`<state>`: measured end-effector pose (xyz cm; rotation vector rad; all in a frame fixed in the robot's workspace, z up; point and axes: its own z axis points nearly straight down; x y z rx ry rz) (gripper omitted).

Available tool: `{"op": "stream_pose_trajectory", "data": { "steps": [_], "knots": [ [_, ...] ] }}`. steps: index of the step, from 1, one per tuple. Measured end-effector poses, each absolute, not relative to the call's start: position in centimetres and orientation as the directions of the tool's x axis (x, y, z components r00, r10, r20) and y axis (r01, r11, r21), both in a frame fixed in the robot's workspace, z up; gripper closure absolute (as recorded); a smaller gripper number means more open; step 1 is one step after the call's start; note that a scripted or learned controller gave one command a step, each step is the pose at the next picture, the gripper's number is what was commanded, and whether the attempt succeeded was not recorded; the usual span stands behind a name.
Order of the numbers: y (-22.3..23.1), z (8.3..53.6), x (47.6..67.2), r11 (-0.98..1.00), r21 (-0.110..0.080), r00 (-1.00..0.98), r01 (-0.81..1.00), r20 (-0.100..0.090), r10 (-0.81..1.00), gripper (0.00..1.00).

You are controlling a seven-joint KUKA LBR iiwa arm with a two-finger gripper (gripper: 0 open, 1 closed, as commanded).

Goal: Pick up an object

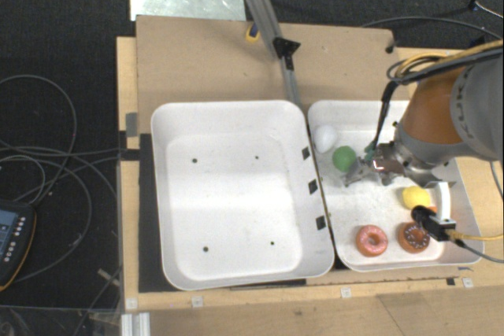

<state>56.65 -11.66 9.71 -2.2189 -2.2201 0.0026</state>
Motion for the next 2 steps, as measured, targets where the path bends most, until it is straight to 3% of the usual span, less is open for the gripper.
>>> {"op": "stream_pose_trajectory", "data": {
  "steps": [1, 2],
  "knots": [
    [-11.7, 11.1, 56.8, 0.000, 0.002, 0.000, 1.000, 0.000, 1.000, 1.00],
    [-11.4, 17.4, 56.7, 0.005, 0.007, -0.005, 1.000, -0.001, 1.000, 1.00]
  ]
}}
